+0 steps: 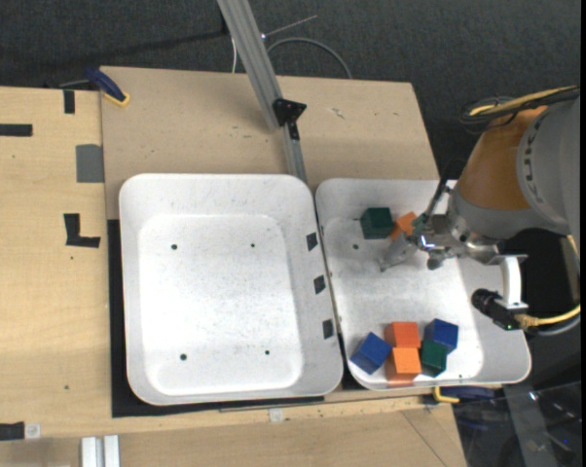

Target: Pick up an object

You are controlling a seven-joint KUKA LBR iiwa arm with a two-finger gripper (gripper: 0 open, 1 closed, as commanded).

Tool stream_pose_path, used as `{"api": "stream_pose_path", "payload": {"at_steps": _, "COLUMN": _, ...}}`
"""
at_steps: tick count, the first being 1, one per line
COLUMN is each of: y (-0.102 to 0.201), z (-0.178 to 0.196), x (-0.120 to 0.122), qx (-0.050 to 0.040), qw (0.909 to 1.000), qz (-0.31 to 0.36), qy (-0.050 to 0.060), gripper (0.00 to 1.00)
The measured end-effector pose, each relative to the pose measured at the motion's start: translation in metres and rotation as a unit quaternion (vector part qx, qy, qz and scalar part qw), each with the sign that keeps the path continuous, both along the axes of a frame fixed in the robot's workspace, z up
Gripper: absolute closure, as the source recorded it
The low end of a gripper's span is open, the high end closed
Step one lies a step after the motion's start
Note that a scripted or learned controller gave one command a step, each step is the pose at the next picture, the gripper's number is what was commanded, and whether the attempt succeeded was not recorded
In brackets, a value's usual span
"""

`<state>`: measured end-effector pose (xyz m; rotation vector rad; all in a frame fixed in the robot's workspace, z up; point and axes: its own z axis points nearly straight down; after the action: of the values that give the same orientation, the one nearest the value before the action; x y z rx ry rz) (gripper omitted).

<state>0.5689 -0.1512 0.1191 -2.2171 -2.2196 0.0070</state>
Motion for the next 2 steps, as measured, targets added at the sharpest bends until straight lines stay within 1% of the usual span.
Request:
{"api": "stream_pose_path", "payload": {"at_steps": 1, "y": 0.001, "z": -0.029, "x": -0.001, "qx": 0.0000, "qw": 1.0000, "qz": 0.000, "qy": -0.001, "gripper": 0.00}}
{"api": "stream_pose_path", "payload": {"at_steps": 2, "y": 0.001, "z": -0.018, "x": 0.000, "qx": 0.0004, "qw": 1.0000, "qz": 0.000, "qy": -0.002, "gripper": 1.00}}
